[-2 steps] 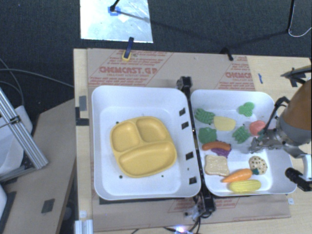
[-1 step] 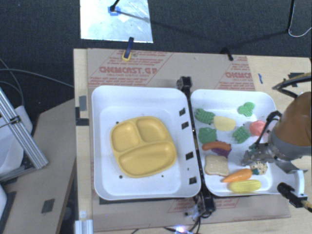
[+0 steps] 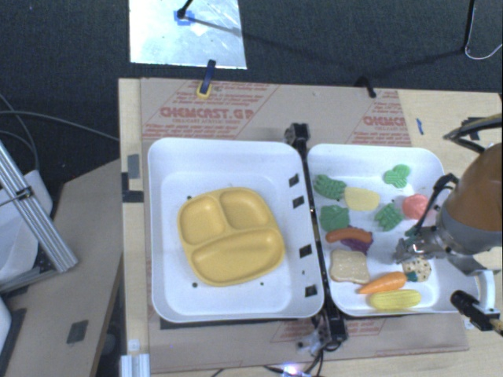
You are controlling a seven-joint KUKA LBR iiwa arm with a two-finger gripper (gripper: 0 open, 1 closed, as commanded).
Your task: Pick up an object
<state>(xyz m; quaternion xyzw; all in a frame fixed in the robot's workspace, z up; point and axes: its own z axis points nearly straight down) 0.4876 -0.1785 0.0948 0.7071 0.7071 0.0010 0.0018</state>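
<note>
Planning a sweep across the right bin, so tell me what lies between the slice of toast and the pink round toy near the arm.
In the camera view, between the tan toast slice and the pink round toy lie a red sausage, a purple piece and a green leafy piece.

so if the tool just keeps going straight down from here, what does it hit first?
Most likely the speckled cookie, which sits just under the tool in the right bin, with the carrot close beside it. Height above the toys is unclear from this slanted view.

The arm (image 3: 475, 210) has an orange band above a grey wrist; a black cable loops along it; its small metallic end effector (image 3: 410, 248) looks grey and dark.
</note>
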